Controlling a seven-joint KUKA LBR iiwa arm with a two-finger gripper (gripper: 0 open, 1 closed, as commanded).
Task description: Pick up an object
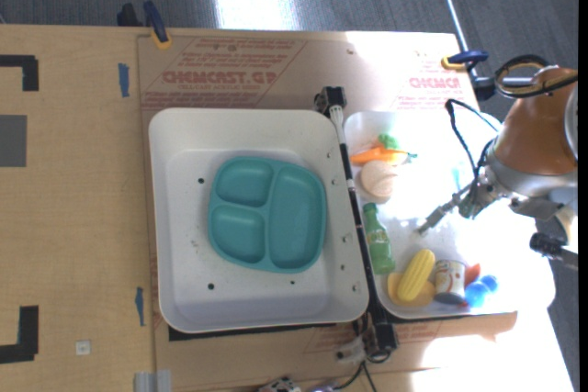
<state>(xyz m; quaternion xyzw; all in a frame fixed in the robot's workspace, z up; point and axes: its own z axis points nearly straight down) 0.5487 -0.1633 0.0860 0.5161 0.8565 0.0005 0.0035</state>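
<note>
Teal divided plate lies flat in the middle of the left bin, alone there. Right bin, touching the left one along their shared wall, holds the small items: an orange carrot with green top toward its far end, a pale round egg-like piece just beside it, a green bottle lying along the dividing wall, a yellow corn cob at the near end, a small can next to the corn, and a blue piece near the bin's near right corner. Gripper hangs over the middle of the right bin, nothing between its fingers; open or clenched, cannot tell. Cardboard sheet covers the desk under both bins.
</note>
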